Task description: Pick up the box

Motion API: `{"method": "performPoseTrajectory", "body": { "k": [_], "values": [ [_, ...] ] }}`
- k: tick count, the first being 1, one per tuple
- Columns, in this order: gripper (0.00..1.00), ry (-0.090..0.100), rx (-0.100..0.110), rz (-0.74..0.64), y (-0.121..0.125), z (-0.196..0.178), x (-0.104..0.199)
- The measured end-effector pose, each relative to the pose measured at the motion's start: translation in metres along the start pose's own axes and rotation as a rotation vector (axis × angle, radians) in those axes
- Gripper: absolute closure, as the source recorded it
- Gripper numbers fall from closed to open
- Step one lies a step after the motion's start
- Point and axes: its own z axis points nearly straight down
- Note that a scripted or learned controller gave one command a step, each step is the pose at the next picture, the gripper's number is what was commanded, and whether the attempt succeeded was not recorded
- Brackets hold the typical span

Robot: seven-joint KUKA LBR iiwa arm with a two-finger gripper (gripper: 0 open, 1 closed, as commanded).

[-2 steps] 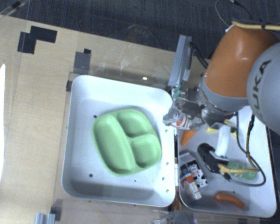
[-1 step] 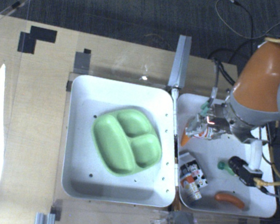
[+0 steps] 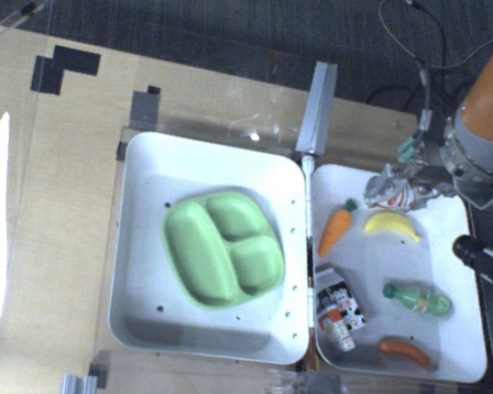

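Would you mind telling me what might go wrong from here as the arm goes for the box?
1. The gripper sits at the right bin's far edge, above the banana, while the box lies near the front left; it may close on the wrong item.
2. The box rests against the bin's left wall, so a finger may strike the wall.
3. The sausage and carrot lie nearby and could be knocked.

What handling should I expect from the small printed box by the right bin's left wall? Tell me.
The small printed cardboard box looks flat-sided, so it should probably slide rather than roll. It lies tilted against the right white bin's wall, which may crowd the fingers on that side. It seems light for its size and might crush under a hard squeeze.
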Motion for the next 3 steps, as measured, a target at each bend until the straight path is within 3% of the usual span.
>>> {"method": "performPoseTrajectory", "body": {
  "k": [1, 2, 3],
  "values": [
    [1.00, 0.000, 0.005, 0.152, -0.025, 0.063, 0.001],
    [1.00, -0.001, 0.001, 0.159, 0.040, 0.021, -0.066],
    [1.00, -0.001, 0.005, 0.184, 0.041, 0.083, -0.076]
  ]
}}
